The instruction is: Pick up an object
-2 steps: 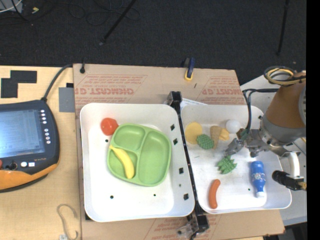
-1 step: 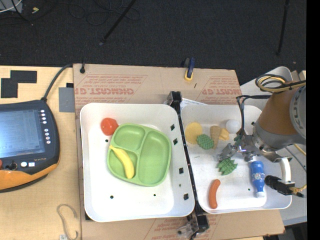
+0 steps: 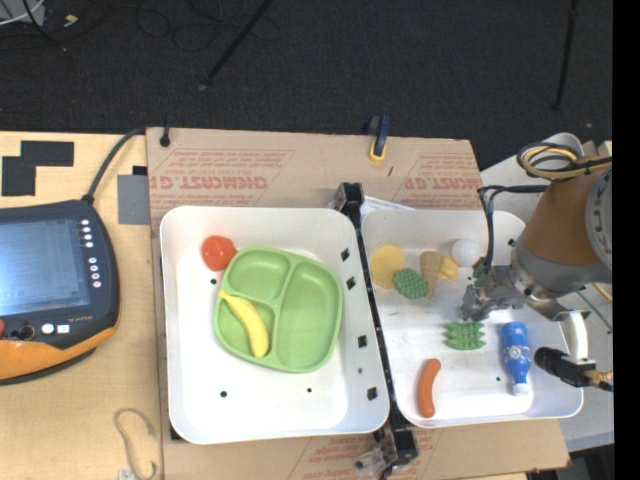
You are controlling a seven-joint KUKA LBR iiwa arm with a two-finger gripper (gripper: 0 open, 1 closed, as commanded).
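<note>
The right bin (image 3: 420, 428) holds several small items: a yellow piece (image 3: 387, 260), a green knobbly piece (image 3: 410, 284), a tan piece (image 3: 431, 265), a white ball (image 3: 466, 251), a spiky green piece (image 3: 463, 335), a red sausage (image 3: 428, 386) and a blue bottle (image 3: 515, 356). My gripper (image 3: 480, 301) reaches in from the right and hangs low just above the spiky green piece, right of the tan piece. Nothing shows between its fingers.
The left bin (image 3: 190, 388) carries a green divided plate (image 3: 280, 308) with a banana (image 3: 247, 323) on it and a red tomato (image 3: 217, 252) beside it. A teach pendant (image 3: 50, 283) lies at the far left. Clamps sit along the divider between the bins.
</note>
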